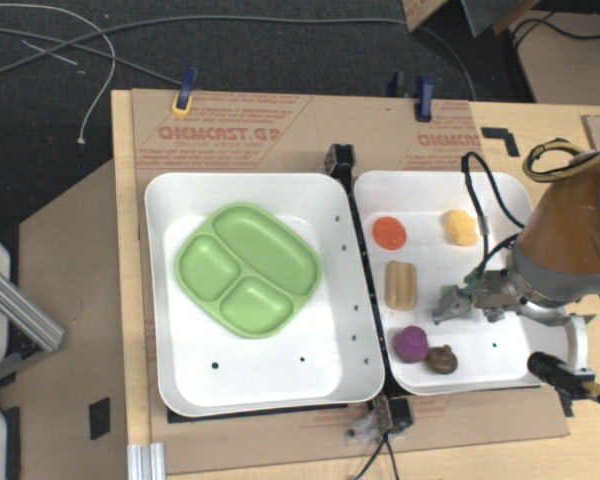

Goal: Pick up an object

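End effector [448,306] over our right bin [500,200], fingers apart, gripping nothing, we see orange ball [388,233], yellow piece [461,227], tan block [400,284], purple ball [411,343], brown lump [441,360] around it, green tray [247,268] in left bin [180,368].

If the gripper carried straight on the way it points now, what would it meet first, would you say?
The gripper points left across the right bin. It would probably reach the tan block first, though height above the bin is unclear.
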{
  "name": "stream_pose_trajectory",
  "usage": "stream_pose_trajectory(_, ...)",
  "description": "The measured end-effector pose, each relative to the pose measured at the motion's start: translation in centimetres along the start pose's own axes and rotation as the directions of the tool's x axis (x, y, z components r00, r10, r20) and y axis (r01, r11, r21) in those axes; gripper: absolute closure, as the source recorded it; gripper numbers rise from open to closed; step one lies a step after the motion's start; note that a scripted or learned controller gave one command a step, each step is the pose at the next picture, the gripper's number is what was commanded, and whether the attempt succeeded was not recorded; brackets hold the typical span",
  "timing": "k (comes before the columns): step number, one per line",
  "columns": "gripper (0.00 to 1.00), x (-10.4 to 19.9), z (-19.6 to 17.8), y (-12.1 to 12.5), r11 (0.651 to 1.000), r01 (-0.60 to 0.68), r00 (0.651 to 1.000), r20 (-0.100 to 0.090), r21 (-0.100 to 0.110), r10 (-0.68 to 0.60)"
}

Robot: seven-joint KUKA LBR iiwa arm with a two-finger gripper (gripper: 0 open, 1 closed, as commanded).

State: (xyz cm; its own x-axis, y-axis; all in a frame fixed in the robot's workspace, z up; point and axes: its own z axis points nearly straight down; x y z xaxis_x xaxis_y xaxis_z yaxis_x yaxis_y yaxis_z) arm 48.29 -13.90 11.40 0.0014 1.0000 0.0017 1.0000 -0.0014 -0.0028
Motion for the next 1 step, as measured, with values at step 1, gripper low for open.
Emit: stream_pose_trajectory(1,1.00,0.03,-1.29,0.08,1.000,0.000,1.000,0.000,-0.004,0.000)
